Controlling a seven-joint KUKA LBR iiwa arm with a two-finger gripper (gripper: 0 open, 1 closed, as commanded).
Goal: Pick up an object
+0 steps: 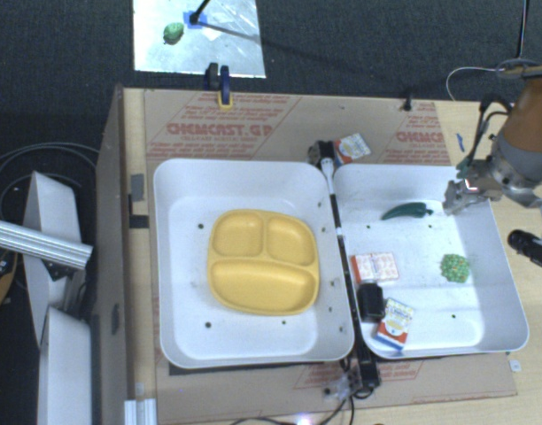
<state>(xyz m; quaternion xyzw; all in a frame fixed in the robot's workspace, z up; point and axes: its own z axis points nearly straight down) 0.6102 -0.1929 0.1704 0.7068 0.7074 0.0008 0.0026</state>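
Observation:
In the right bin point(492, 326) lie a dark green pepper-shaped object point(406, 210), a green broccoli-like lump point(455, 268), a small red-and-white packet point(375, 266) and a red, white and blue carton point(393, 323) near the front rim. A black block point(370, 301) rests by the divider between the bins. My gripper point(458, 196) hangs over the right bin's far right part, just to the right of the pepper, with the grey and orange arm point(525, 140) behind it. Nothing shows between its fingers.
The left bin point(178, 326) carries a yellow three-compartment plate point(261, 260). A small packet point(352, 148) lies on the cardboard behind the bins. A blue clamp point(221, 80) and a shiny sheet point(198, 25) sit at the back. Metal brackets point(41, 244) stand at the left.

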